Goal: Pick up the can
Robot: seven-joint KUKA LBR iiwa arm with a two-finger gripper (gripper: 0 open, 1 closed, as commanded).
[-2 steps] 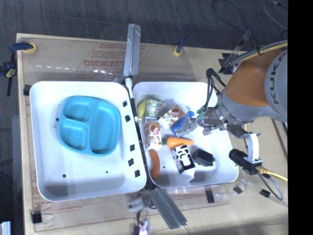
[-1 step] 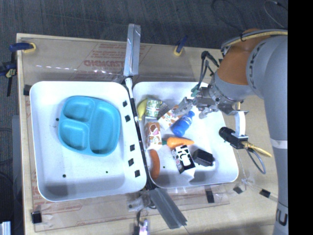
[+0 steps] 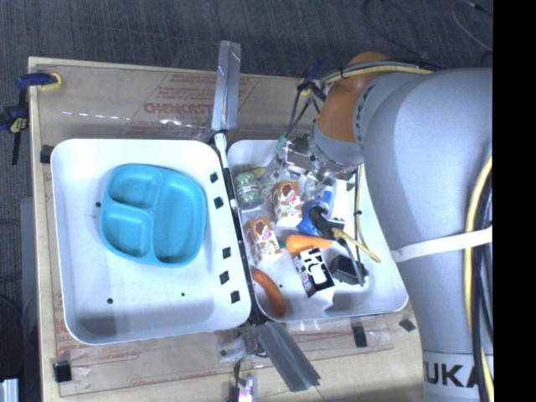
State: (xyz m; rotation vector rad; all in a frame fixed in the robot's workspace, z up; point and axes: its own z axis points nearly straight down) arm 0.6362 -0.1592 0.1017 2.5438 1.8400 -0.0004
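Bench (image 3: 109, 90): wooden board under clear sheeting with reversed red lettering; it bears two shallow white bins side by side.

Arm (image 3: 419, 182): grey KUKA, orange band (image 3: 339, 115) above the wrist, reaching in from the right over the upper part of the right bin (image 3: 381, 296).

Gripper (image 3: 295, 164): metal head set low over the top of the right bin, amid the clutter. Whether its tips are apart or together I cannot tell from where I stand; nothing is seen clamped in it.

Can (image 3: 247, 187): the task's thing. Small, greenish label, lying just to the left of the gripper and slightly below it, close against the bin's left wall. It appears apart from the gripper, though only narrowly.

Carton, upper (image 3: 287, 203): small printed box, white and orange, just below the gripper, beside the can.

Carton, lower (image 3: 263, 239): similar printed box, further below the gripper and to its left.

Blue object (image 3: 316, 210): below and slightly right of the gripper; kind unclear.

Carrot (image 3: 303, 243): orange, lying crosswise, well below the gripper.

Black-and-white box (image 3: 314, 270): below the carrot, tilted.

Black object (image 3: 347, 268): just right of that box; kind unclear.

Sausage (image 3: 268, 291): reddish-brown, at the bin's lower left corner, farthest from the gripper.

Left bin (image 3: 84, 308): well to the gripper's left, holding a blue divided plate (image 3: 155, 214) with three compartments.
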